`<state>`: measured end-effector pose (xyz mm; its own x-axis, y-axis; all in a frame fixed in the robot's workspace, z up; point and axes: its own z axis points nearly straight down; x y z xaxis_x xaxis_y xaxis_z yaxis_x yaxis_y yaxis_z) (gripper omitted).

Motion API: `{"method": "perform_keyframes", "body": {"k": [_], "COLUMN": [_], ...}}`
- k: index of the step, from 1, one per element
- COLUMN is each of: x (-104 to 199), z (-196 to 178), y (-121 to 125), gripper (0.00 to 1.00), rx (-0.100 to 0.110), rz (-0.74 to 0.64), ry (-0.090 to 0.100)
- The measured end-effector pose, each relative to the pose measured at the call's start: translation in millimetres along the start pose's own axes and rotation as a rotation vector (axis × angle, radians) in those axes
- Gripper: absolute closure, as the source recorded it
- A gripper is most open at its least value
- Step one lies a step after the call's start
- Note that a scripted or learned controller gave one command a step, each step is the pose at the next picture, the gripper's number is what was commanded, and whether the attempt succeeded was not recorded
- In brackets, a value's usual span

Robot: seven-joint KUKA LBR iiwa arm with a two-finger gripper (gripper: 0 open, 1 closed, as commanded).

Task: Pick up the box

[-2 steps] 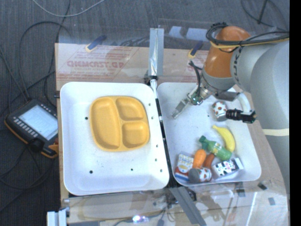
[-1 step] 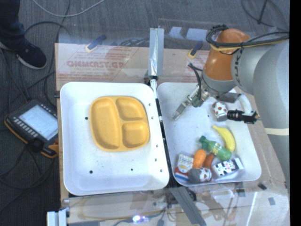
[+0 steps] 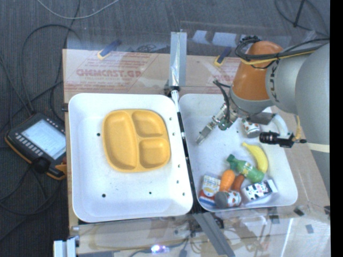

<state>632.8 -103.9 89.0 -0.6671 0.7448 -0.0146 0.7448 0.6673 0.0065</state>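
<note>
Wedged among toys at right bin's (image 3: 289, 167) near edge: box (image 3: 261, 190), light, stiff; best pinched across sides. Tool (image 3: 206, 133) apart, grip unclear.

Red print "CHEMCAST" on brown sheet (image 3: 115, 71) behind bins; rest illegible.

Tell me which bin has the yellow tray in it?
The left bin. It holds the yellow tray. The right bin holds the banana and other small things instead.
</note>
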Motion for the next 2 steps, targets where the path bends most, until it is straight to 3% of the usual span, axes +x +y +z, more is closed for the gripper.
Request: {"method": "perform_keyframes", "body": {"k": [1,2], "x": [3.1,2.6], "z": [-0.2,-0.2], "y": [-6.5,-3.6], "gripper": [0.00,0.00], "rx": [-0.002,0.000], "rz": [-0.061,-0.211], "ry": [-0.001,0.000]}}
